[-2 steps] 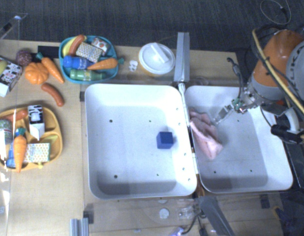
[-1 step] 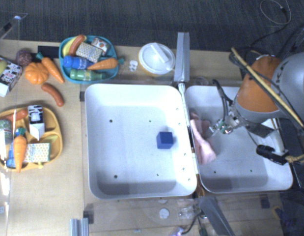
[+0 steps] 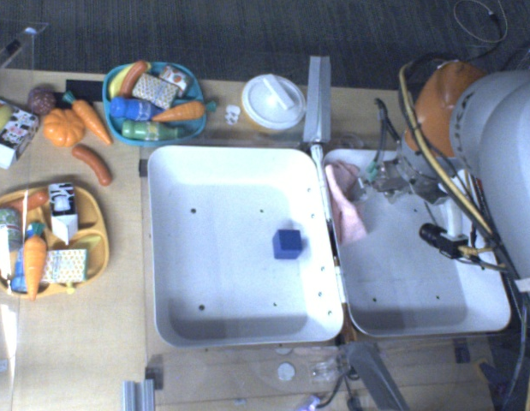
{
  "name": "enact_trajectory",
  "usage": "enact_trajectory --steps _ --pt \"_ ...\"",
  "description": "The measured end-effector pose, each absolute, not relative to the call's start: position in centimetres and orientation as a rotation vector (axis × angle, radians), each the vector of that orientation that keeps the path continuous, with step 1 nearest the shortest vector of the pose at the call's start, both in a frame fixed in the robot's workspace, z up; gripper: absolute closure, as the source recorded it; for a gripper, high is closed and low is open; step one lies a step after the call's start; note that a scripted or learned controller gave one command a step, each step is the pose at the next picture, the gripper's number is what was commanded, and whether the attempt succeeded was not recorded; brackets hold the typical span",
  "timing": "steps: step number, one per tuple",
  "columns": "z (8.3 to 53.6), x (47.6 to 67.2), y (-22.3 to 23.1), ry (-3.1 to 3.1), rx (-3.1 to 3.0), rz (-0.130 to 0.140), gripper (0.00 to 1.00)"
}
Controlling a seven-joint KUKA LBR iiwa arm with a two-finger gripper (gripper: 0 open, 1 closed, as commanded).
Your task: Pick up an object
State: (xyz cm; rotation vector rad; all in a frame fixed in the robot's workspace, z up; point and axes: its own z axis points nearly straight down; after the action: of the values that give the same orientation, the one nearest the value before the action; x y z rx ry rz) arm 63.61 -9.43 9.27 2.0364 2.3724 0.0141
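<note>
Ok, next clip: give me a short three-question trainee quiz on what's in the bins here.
1. True or false: the blue cube lies in the left bin.
2. What lies at the right bin's upper left corner? A) pink cloth B) carrot C) white lid
3. Fill in: the hand is above the ___ bin.

Key: 1 true. 2 A, the pink cloth against the wall by the divider. 3 right.

Blue bowl (image 3: 196, 128) of toy food, yellow tray (image 3: 97, 245), pumpkin (image 3: 62, 128), white lid (image 3: 274, 101)
</note>
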Motion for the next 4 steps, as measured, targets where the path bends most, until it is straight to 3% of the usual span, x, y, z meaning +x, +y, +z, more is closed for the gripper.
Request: enact_trajectory --steps 1,2,3,4 --pt "17.5 62.1 -16.2 2.138 2.296 0.003 0.0" --pt "9.6 62.3 -9.3 2.062 2.358 0.01 0.0" --pt "22.9 63.9 -13.3 2.227 2.207 0.005 0.0" --pt "20.6 66.5 -14.7 1.837 2.545 0.001 0.0"
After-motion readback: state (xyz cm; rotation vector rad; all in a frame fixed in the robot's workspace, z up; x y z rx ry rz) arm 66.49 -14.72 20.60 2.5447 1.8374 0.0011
